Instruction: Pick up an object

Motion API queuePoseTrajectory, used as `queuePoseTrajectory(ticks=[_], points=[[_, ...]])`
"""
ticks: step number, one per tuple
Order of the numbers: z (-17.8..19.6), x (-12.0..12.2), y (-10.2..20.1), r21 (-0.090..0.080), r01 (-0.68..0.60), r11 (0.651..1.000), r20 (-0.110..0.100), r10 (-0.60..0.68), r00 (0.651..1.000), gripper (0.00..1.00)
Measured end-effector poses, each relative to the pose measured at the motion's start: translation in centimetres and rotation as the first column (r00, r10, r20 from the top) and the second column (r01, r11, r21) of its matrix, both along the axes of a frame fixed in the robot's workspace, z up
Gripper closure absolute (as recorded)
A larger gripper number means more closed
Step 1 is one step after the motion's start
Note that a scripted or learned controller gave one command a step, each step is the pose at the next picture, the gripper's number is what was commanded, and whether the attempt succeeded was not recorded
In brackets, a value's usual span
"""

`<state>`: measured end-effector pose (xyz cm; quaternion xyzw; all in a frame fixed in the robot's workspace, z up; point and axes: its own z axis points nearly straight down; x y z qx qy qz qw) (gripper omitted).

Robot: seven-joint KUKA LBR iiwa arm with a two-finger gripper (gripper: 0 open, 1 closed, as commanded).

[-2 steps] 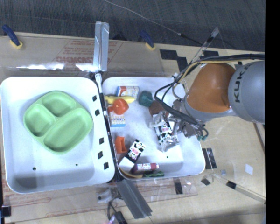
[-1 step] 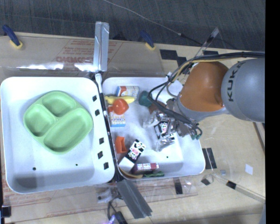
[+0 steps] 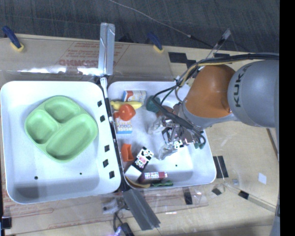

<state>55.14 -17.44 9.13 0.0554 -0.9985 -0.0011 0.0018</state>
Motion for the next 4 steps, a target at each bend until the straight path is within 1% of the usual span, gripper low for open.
queuePoseTrajectory(ticks=[1,2,3,4], points=[[0.2,-6.1,-3.5,-0.001,0.150,0.989,0.006,-0.150,0.989,0.00],[0.2,-1.1,-3.4,-0.003,-0.133,0.991,0.007,0.133,0.991,0.00],[0.0,-3.0,0.7,0.000,-0.060,0.998,0.003,0.060,0.998,0.00],[0.3,-4.7,7.8,-0.009,-0.228,0.974,0.013,0.228,0.973,0.00]])
